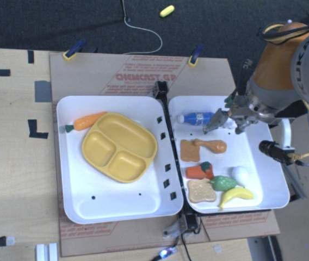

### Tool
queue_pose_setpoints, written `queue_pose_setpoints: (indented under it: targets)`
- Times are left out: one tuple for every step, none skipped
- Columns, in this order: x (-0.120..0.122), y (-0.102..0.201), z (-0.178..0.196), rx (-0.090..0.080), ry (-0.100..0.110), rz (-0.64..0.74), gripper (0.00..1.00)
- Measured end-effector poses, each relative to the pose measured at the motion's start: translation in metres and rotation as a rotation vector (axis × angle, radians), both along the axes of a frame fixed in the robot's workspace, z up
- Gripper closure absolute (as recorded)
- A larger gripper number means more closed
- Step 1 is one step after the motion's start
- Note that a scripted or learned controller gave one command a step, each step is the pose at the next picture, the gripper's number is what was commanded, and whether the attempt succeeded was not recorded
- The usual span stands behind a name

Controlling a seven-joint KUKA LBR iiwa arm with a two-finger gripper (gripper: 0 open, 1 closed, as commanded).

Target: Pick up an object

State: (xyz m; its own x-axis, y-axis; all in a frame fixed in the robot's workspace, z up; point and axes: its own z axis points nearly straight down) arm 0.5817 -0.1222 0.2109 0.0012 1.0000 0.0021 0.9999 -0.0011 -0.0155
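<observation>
The gripper point(228, 124) hangs in the upper right of the frame over the top part of the right bin point(269, 186). Its two dark fingers point(215, 122) are spread apart with nothing between them, so it is open and carries nothing. The left fingertip sits just beside the right end of a water bottle point(195, 118); whether it touches cannot be told.

The bottle lies on its side along the bin's upper edge, clear with a blue label and a white cap pointing left. Below it, near the bin's middle, lies a tan chicken drumstick point(213, 144), and just left of that a brown cutlet-like piece point(190, 151). Lower down sit a red and orange vegetable piece point(199, 171), a white egg point(241, 174), a green vegetable point(223, 182), a slice of toast point(201, 191) and a yellow banana point(236, 196), packed close together at the bin's lower end.

The left bin point(116, 208) in the middle of the frame holds a yellow divided plate point(119, 146), tilted askew, with an orange carrot point(86, 121) touching its upper left rim.

A small yellow object point(167, 11) lies on the dark floor at the top of the frame.
</observation>
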Motion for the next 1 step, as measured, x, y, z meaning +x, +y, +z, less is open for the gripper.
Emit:
queue_pose_setpoints:
  targets:
    - [0.0029, 0.0002, 0.0079, -0.002, -0.014, 0.003, 0.00]
